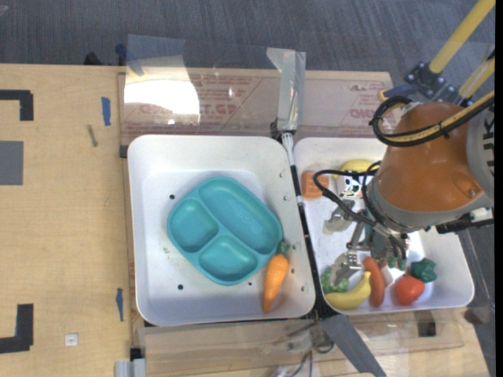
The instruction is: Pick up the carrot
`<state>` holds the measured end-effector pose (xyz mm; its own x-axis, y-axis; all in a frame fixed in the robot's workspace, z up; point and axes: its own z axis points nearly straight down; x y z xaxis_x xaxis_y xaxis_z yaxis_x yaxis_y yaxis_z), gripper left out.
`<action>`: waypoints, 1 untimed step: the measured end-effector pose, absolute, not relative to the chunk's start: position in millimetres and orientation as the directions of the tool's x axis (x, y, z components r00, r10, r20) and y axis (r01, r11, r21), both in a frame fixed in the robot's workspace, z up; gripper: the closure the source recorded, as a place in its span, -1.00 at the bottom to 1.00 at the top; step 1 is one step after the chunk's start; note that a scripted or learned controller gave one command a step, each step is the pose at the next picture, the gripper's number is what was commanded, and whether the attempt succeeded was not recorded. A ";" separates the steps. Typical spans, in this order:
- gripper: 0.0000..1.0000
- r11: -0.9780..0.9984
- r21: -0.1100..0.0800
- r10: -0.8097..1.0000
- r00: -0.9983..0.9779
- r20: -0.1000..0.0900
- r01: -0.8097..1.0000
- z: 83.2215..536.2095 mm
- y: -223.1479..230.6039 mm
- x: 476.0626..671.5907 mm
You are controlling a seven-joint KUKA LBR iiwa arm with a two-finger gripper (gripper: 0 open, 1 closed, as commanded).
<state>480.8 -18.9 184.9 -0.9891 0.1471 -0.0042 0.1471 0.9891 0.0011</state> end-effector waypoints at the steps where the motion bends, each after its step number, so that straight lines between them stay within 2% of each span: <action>1: -1.00 0.989 0.004 0.149 -0.989 -0.005 0.149 185.1 62.3 565.5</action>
